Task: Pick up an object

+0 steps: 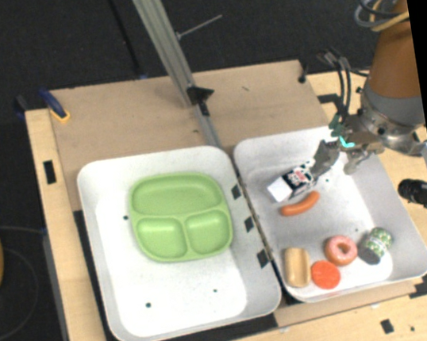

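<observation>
Camera view from above gives me both bins on the bench (142,125). My arm (391,73) reaches in from the right, and the gripper (330,154) hangs over the right bin (376,180), near its upper right corner; whether it is spread or pressed together I cannot tell from here. Nothing sits between its tips that I can make out. Just beside it, toward the bin's middle, lies a small white box (289,183) with dark print, tilted. A sausage (300,206) lies right below the box, close to touching it. Along the bin's lower edge I see a bun (296,266) at the left, a red ball (325,275) next to it, a pink donut (340,249) just above and right of the ball, and a green-and-white patterned ball (376,244) toward the lower right corner. The left bin (122,300) carries a green plate (180,216) with three compartments, set in its upper half.
</observation>
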Robot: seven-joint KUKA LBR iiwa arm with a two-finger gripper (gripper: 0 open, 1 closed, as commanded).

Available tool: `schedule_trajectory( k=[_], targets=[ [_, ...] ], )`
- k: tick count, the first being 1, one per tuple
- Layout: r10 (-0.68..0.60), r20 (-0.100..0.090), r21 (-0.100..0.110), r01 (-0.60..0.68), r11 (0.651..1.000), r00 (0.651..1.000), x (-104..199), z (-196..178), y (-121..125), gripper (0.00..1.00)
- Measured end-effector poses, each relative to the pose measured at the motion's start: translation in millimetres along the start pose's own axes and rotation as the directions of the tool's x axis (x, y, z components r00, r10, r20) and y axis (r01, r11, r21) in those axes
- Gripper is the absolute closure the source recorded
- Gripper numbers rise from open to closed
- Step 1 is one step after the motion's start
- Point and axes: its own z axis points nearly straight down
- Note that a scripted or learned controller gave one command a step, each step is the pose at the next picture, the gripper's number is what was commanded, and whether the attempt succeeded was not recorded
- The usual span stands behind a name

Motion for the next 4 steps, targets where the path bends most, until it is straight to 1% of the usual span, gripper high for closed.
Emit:
schedule_trajectory(
  k=[1, 2, 3, 4],
  targets=[
    [0.0, 0.0, -0.003, 0.0, 1.0, 1.0, 0, -1, 1, 0.0],
    [0.001, 0.002, 0.001, -0.001, 1.0, 1.0, -6, 42, 1, 0.0],
    [0.002, 0.001, 0.002, -0.002, 1.0, 1.0, -5, 88, 9, 0.0],
    [0.002, 0.001, 0.003, -0.002, 1.0, 1.0, -11, 136, 1, 0.0]
  ],
)
